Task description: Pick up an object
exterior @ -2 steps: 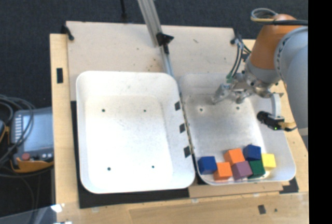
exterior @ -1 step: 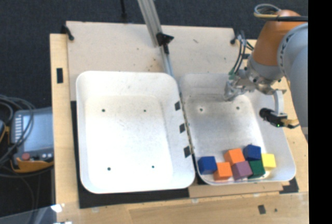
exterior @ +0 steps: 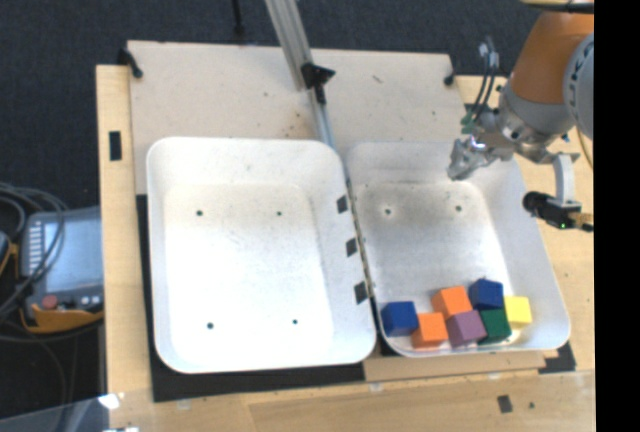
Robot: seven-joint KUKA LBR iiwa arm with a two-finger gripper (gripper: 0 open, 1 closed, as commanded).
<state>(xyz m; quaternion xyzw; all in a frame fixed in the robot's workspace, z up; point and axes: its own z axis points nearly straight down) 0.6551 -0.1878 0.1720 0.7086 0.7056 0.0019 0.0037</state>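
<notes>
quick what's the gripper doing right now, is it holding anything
Gripper: above the far edge of the right shallow white bin, with nothing seen between its fingers; open or shut cannot be told. The coloured cubes lie apart at the bin's near edge.

2 white bins [exterior: 250,155]; 7 blocks [exterior: 455,315]: 2 blue, 2 orange, 1 purple, 1 green, 1 yellow.

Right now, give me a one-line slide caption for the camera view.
Gripper above right bin's far edge; colored blocks clustered at its near edge.
</notes>
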